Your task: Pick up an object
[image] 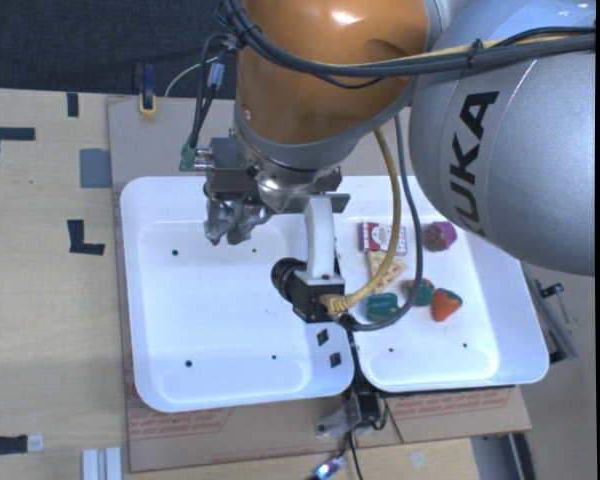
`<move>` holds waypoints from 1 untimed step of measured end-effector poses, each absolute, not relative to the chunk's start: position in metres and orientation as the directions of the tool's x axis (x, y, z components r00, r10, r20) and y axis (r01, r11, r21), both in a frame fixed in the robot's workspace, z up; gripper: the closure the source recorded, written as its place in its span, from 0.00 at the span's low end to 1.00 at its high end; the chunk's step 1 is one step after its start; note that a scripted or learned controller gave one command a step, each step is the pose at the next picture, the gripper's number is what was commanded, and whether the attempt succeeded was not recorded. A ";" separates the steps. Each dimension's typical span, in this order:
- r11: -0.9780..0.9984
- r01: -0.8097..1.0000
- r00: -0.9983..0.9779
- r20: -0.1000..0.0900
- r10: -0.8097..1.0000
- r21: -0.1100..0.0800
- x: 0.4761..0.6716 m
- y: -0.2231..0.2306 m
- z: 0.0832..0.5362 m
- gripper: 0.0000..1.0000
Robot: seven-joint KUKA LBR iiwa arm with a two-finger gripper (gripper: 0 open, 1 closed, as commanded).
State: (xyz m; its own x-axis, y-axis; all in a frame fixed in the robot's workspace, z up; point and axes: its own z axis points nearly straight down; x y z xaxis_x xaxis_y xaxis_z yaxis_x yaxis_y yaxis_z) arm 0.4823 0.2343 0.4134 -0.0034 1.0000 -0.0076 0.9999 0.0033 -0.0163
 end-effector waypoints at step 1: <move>0.004 1.000 -0.004 -0.003 1.000 -0.007 0.484 0.234 0.429 1.00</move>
